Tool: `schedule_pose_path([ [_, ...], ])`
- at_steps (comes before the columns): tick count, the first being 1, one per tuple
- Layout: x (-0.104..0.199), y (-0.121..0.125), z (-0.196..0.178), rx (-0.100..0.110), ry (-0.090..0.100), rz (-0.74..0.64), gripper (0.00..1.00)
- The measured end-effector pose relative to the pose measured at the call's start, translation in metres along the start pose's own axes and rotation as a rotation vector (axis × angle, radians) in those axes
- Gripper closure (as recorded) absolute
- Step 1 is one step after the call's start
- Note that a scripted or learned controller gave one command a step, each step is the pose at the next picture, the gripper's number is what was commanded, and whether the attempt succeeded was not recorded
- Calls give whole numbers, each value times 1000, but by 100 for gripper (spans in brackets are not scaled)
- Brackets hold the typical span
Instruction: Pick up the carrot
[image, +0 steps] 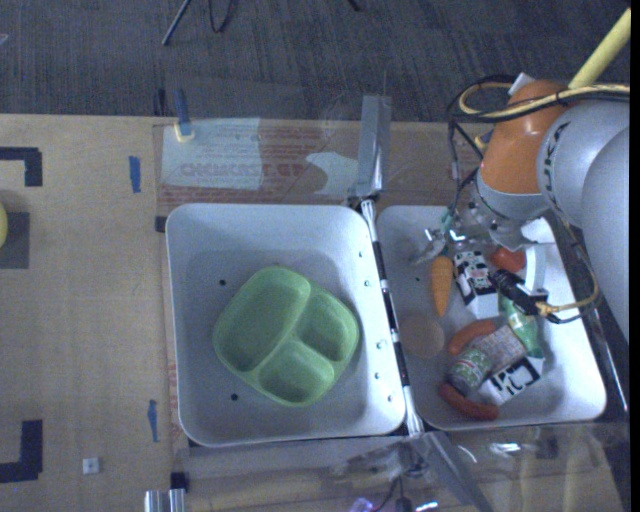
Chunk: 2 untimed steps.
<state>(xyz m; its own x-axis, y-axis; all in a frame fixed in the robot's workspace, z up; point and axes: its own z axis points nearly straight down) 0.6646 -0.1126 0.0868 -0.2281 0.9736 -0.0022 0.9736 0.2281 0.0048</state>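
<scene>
Faint reddish print runs across a clear plastic sheet taped to the table behind the left bin, too blurred to read. The packets in the right bin possibly carry labels, likewise illegible.

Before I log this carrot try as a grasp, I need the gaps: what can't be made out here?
- End effector: small and cluttered by cables in the camera view; its grip on the carrot can't be judged.
- Items beside the carrot: the arm covers part of them.
- Labels on the packets: too small to read.

Bench with two white bins, seemingly.
</scene>
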Motion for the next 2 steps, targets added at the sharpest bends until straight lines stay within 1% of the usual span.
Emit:
schedule_pose_path([
  [1,0,1,-11,-4,-2,0,100],
  [2,49,15,-151,1,0,47,100],
])
